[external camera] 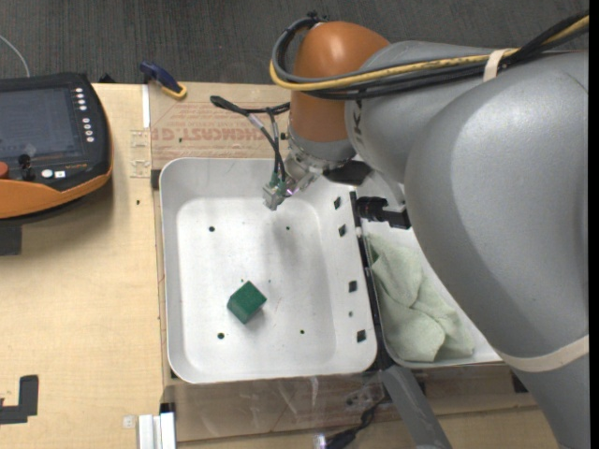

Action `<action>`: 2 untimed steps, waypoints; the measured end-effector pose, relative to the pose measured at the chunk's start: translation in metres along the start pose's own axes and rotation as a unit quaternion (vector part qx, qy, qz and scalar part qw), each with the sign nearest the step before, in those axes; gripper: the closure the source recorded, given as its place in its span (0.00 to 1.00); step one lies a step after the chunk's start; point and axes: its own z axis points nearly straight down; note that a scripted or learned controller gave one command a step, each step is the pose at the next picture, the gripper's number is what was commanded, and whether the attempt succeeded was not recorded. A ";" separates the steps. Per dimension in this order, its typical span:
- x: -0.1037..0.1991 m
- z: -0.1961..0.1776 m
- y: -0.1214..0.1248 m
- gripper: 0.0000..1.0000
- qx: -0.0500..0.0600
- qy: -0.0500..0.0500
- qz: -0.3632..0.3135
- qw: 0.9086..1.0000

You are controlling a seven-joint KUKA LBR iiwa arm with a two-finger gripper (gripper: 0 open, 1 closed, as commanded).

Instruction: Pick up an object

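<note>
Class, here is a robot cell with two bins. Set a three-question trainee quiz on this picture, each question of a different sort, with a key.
1. True or false: the green block lies in the left bin.
2. What fills the right bin? A) pale green cloth B) screws C) bottles
3. Fill in: the gripper hangs over the left bin's ____ end, apart from the block.

Key: 1 true; 2 A; 3 far

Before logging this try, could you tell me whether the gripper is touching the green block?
Apart. The camera view shows the gripper near the left bin's far wall, with bare white floor separating it from the green block.
</note>
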 end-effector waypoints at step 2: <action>0.044 -0.071 -0.038 1.00 0.002 0.001 0.054 0.999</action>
